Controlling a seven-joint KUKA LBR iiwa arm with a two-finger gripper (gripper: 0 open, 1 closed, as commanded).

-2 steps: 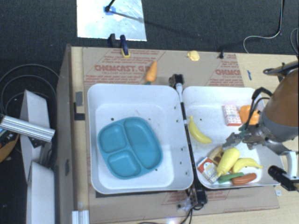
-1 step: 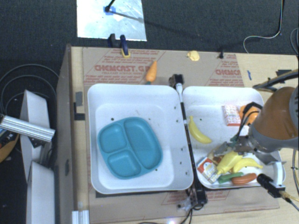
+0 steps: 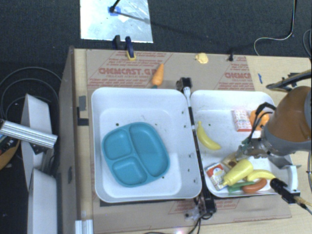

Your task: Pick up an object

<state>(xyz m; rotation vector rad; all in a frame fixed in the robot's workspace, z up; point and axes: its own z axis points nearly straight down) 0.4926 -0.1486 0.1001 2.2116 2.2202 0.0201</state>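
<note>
left bin (image 3: 105, 108): white plastic, smooth, faintly glossy
right bin (image 3: 214, 106): the same white plastic, smooth
divided plate (image 3: 135, 153): blue plastic, smooth, soft sheen
banana (image 3: 207, 138): yellow toy plastic, smooth and glossy
toy sausage (image 3: 254, 185): orange-red plastic, shiny
small packet (image 3: 241, 119): printed wrapper, white and pink, looks like paper or film
surface (image 3: 204, 71): brown board, matt, printed with red lettering
sheet behind the surface (image 3: 116, 13): reflective, metal-like, slightly wrinkled
floor (image 3: 34, 28): dark, matt, rough like carpet
arm (image 3: 292, 123): orange band smooth and matt; grey casing below it smooth
bar at left (image 3: 27, 133): bare metal, ribbed, bright
</note>
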